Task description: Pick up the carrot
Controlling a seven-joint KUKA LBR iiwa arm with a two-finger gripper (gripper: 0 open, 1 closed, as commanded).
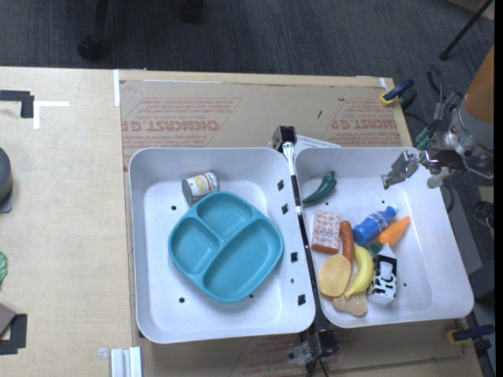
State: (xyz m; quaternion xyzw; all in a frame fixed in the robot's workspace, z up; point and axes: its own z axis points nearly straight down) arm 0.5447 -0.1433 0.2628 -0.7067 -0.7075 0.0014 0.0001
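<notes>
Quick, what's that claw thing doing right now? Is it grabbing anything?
Gripper: open, holding nothing, above the right bin; the carrot lies untouched.

Single fixed camera looking down at a slant on the light wooden tabletop (63, 210), framing both shallow white bins (157, 289) fairly near.

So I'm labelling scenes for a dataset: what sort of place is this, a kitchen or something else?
Probably a robotics lab or office, not a kitchen: toy food such as a carrot lies in a white bin on a cardboard-covered bench, clamps hold its edge, and carpet lies beyond.
</notes>
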